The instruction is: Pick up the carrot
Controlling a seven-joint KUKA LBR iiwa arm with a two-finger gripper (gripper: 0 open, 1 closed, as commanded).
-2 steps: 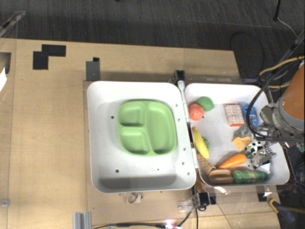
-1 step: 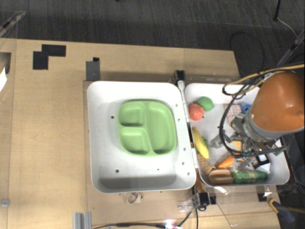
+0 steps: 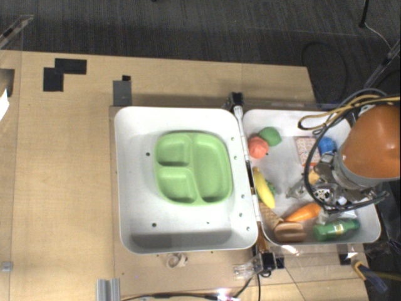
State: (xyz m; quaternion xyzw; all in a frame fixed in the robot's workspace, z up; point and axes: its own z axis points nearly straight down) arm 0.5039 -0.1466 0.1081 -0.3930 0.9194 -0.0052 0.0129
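The carrot (image 3: 302, 213) is orange and lies slantwise near the front of the right bin (image 3: 285, 123). It sits between a yellow banana (image 3: 264, 190) on its left and a green bottle (image 3: 335, 229) on its right. My gripper (image 3: 321, 194) hangs just above and slightly right of the carrot's thick end. Much of the gripper is hidden under the wrist and its orange band (image 3: 374, 144). I cannot tell from here whether the carrot is touched.
A brown bun (image 3: 289, 231) lies just in front of the carrot. A red fruit (image 3: 258, 147), a green ball (image 3: 270, 135) and a blue object (image 3: 326, 145) sit toward the back. The left bin (image 3: 135, 231) holds a green divided plate (image 3: 191, 167).
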